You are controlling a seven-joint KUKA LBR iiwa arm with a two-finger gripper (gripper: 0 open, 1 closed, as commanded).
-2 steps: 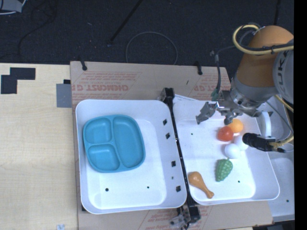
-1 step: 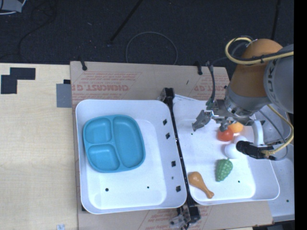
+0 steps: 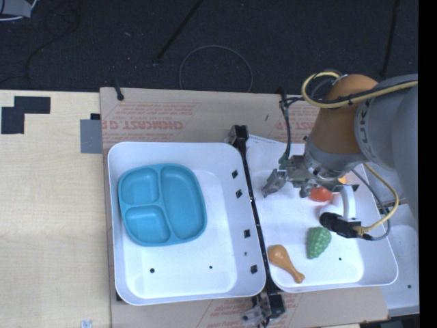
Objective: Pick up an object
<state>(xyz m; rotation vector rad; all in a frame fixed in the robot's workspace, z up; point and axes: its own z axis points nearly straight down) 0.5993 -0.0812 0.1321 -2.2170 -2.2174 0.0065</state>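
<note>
My gripper hangs over the upper left part of the right bin, with its grey fingers spread open and nothing between them. A small red-orange object lies just to the right of the gripper, beside it and not inside its grasp. Further toward the front, a bumpy green object rests on the bin floor. An orange drumstick-shaped toy lies near the front left corner of this bin.
The left bin holds a blue divided plate. A black ridge separates the two bins. Brown cardboard lies under and behind the bins.
</note>
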